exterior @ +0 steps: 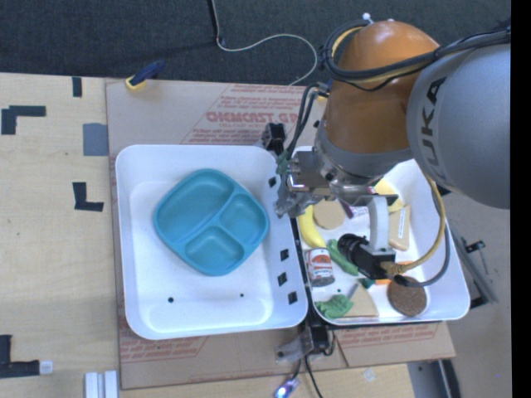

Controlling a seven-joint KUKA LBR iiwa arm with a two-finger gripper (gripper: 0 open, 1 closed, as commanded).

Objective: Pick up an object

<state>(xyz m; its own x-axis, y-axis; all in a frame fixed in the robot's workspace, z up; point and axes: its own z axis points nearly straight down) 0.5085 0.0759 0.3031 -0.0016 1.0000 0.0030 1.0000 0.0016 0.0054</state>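
We note arm (390, 98) low over right bin (452, 305), centre-right of frame. Gripper (319, 196) buried under wrist; we cannot tell its state. Candidate objects crowd right bin: banana (309, 229), small can (320, 266), green piece (336, 307), brown disc (407, 297) (all near or touching). Left bin (133, 222) holds blue divided plate (211, 220). Risk, our judgement: clutter so tight that descent nudges neighbours or catches two items; round can may slip.

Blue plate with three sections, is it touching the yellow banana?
Apart. The camera view shows the blue three-section plastic plate lying in the left white bin, while the yellow banana lies in the right white bin, with the bin walls between them.
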